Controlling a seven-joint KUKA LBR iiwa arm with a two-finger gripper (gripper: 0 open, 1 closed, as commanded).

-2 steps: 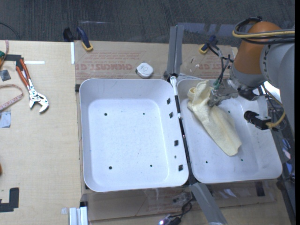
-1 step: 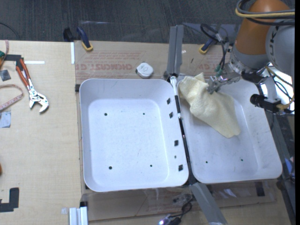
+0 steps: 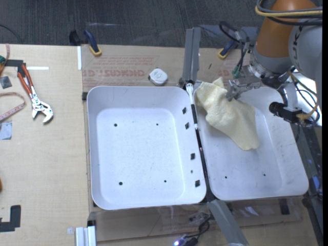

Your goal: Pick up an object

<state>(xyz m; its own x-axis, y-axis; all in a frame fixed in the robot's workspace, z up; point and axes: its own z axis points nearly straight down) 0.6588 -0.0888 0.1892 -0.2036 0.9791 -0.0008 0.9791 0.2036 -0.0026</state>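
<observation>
You're seeing gripper (image 3: 234,92) sitting on cloth (image 3: 230,117) | cloth lying in right bin (image 3: 277,183) | grasp: probably pinching cloth, can't tell

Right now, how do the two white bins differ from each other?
The right bin has a pale yellow cloth lying in its upper left part, draped against the wall beside the left bin, whose floor is bare. The tool sits at the cloth over the right bin, not the left. Both are shallow, white and side by side.

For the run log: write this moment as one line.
arm: over right bin | pincer: at yellow cloth top edge | cloth: bunched, far-left of right bin | lift: unconfirmed
</observation>
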